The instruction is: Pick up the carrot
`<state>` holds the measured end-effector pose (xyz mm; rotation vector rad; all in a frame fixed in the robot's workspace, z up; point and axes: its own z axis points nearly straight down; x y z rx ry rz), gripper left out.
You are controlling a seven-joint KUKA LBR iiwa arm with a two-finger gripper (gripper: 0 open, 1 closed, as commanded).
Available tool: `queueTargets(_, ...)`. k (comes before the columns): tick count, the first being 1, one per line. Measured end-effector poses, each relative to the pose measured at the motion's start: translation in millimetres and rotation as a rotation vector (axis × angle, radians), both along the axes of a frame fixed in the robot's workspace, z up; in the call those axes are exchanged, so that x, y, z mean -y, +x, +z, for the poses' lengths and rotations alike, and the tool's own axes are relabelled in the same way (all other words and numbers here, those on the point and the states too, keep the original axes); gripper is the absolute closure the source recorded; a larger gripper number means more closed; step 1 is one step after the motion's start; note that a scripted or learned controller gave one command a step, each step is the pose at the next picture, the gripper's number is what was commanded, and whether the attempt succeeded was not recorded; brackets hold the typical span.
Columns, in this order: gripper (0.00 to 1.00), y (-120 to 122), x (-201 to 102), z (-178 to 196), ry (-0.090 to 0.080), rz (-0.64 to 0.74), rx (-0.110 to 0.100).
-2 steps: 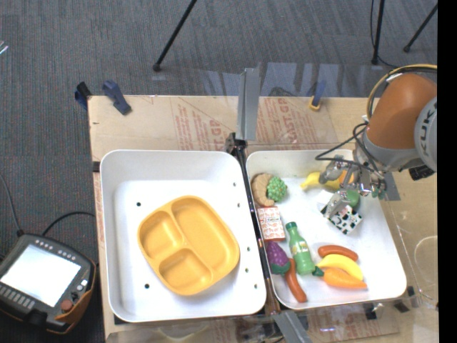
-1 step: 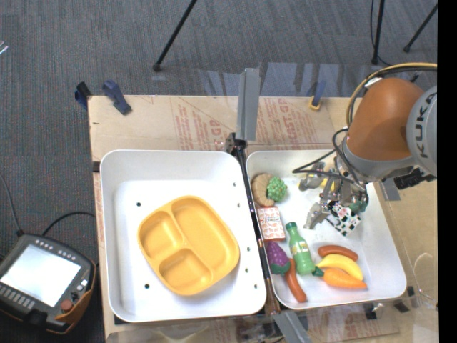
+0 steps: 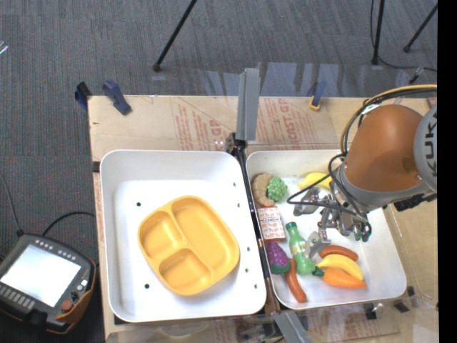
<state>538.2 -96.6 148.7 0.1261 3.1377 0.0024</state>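
Above the right bin (image 3: 396,274), the gripper (image 3: 316,244) is seen poised near the green bottle (image 3: 298,249), its opening impossible to judge; the carrot (image 3: 343,279) lies at the near wall beside a banana (image 3: 341,264), so a descent well clear of the fruit is called for. A yellow divided plate (image 3: 188,244) is carried by the left bin (image 3: 121,177).
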Motion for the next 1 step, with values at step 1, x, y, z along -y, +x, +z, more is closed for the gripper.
queueTargets(1,0.0,-48.6,39.9,-56.1,0.001,0.128,-0.006)
